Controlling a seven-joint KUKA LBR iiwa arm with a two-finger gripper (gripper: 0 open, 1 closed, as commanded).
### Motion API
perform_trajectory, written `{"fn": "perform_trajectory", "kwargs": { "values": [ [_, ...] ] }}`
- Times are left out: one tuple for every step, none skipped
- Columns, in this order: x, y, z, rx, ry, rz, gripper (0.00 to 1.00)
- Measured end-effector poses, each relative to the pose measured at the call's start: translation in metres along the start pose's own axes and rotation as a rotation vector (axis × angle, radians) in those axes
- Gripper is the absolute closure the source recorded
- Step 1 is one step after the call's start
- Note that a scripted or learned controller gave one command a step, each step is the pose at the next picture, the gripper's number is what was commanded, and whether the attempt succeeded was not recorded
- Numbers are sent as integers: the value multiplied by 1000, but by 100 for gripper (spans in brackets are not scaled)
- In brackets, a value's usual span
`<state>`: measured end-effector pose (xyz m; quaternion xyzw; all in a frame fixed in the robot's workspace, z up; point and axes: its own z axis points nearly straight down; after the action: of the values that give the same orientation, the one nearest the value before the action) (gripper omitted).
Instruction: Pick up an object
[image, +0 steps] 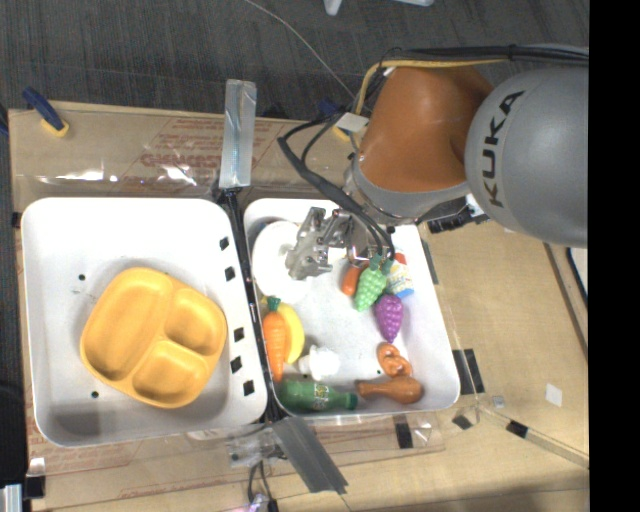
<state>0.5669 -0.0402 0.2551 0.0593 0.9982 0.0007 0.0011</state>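
Observation:
My gripper (306, 252) hangs low over the upper left part of the right bin (436, 330), above a white round plate (268, 262). I see nothing held in it. Toy foods lie just right of and below it: a green bunch of grapes (371, 285), a purple bunch of grapes (389, 316), an orange carrot (274, 342) beside a yellow banana (293, 333), a green bottle (315, 396), a brown drumstick (392, 390) and a small pretzel (389, 356). The nearest toy, the green grapes, sits a short way to the gripper's right.
The left bin (45, 260) holds a yellow divided plate (152, 335). The grey arm with its orange band (425, 125) reaches in from the upper right, with black cables running beside it. A small white toy (322, 362) lies above the bottle.

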Motion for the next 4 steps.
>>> {"fn": "perform_trajectory", "kwargs": {
  "values": [
    [-48, -107, 59, 3, 3, -233, 100],
    [-94, -143, -9, 4, -4, -38, 100],
    [-32, -86, 59, 0, 3, -407, 100],
    [-93, -86, 12, 3, -4, -442, 100]
  ]
}}
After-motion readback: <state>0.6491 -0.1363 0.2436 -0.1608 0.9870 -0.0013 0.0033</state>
